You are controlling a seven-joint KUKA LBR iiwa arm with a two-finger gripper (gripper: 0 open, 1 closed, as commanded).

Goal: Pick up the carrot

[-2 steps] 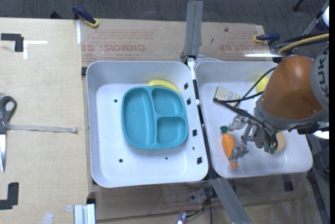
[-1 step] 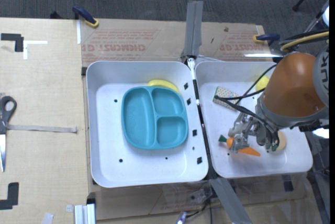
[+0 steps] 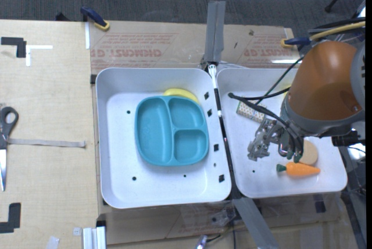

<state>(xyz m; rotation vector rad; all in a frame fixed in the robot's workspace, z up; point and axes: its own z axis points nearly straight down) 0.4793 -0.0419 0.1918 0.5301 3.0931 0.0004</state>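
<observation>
Closest to the lens is the orange-banded arm (image 3: 325,82), which looms over the right bin (image 3: 256,181) and hides a good chunk of it. Under it hangs the pincer (image 3: 273,143), a tangle of metal and cables, hovering over the bin floor. Nothing is between its tips, and whether it's spread or clenched honestly can't be told from this angle.

So where's the carrot (image 3: 299,169)? It's lying flat in the right bin near the front right corner, long axis running roughly left to right, green stub end pointing left toward the pincer. It sits just beside the pincer, to its right and a bit toward the front edge. A pale round thing (image 3: 309,153) is right behind the carrot, touching or nearly so, which could get in the way.

Left bin (image 3: 110,143) has a blue divided plate (image 3: 171,128) with something yellow (image 3: 181,92) peeking out behind it. Looks like the pincer needs a small shift right and forward before dropping.
</observation>
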